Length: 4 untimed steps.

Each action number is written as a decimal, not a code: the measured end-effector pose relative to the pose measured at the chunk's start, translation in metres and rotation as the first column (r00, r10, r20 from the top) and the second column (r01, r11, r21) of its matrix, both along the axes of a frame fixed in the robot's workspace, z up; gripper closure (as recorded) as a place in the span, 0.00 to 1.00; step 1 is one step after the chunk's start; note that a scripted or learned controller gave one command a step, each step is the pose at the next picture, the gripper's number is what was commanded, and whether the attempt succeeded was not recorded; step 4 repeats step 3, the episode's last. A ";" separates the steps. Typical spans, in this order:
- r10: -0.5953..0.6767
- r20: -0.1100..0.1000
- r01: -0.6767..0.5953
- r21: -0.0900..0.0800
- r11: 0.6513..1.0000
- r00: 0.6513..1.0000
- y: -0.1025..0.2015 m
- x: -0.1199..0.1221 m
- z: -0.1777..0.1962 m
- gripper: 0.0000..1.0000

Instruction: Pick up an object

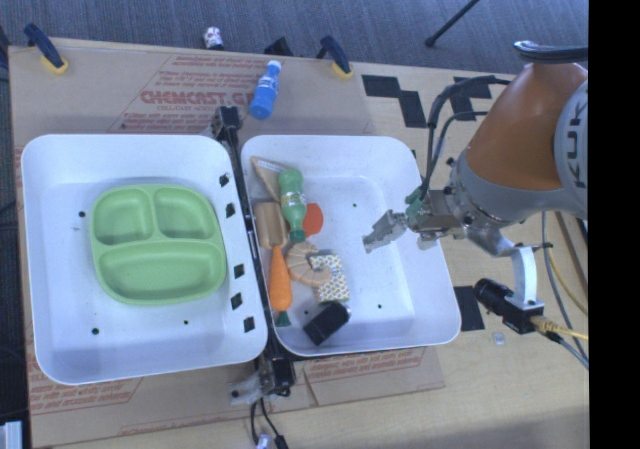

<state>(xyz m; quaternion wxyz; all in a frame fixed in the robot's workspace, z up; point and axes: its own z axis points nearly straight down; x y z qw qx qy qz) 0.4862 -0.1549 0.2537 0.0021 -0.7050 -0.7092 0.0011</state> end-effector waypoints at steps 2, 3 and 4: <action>0.003 -0.002 -0.003 0.000 1.000 1.000 0.018 0.012 -0.153 1.00; 0.000 0.002 0.000 0.000 1.000 1.000 0.047 -0.004 -0.044 1.00; 0.000 0.002 0.000 0.000 1.000 1.000 0.047 -0.004 -0.044 1.00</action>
